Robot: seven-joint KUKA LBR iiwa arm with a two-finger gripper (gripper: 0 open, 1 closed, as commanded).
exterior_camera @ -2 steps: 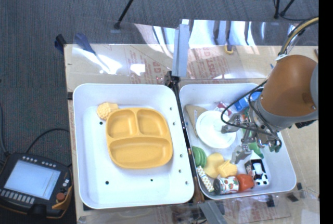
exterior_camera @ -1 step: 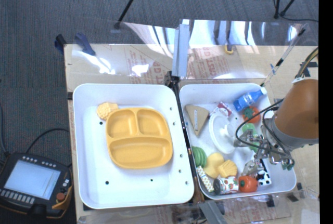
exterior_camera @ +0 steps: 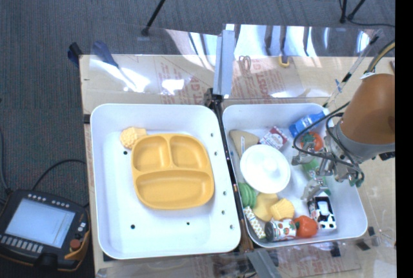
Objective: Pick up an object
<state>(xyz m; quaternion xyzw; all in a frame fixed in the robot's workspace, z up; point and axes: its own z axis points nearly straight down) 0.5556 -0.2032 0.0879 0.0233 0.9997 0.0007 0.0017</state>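
Left bin (exterior_camera: 103,141): yellow divided plate (exterior_camera: 172,170), corn piece (exterior_camera: 132,136) at its upper left corner. Right bin (exterior_camera: 359,209): white bowl (exterior_camera: 265,168) centre, tin can (exterior_camera: 280,229) and tomato (exterior_camera: 306,226) at lower edge, black-and-white carton (exterior_camera: 322,213) lower right. Gripper (exterior_camera: 317,188) hangs just above that carton; I cannot tell its jaws' state. I judge the crowding risks a pinch on neighbours or a slip.
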